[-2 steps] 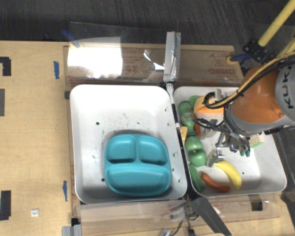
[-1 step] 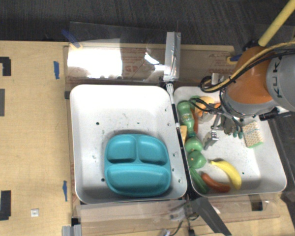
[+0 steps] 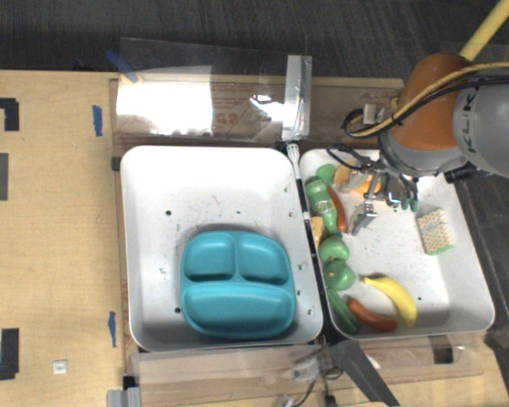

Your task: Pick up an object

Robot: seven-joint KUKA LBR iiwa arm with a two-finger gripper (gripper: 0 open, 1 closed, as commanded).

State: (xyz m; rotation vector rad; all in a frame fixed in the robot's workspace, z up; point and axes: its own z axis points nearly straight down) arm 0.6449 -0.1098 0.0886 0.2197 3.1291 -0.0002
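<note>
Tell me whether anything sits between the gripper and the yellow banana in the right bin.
Nothing visible does. The gripper hangs over the upper part of the right white bin; the curved yellow banana lies nearer the front, with bare bin floor between them.

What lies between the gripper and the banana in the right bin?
In the camera view, bare white bin floor separates the gripper from the banana. The green pieces lie off to the side, along the divider.
</note>
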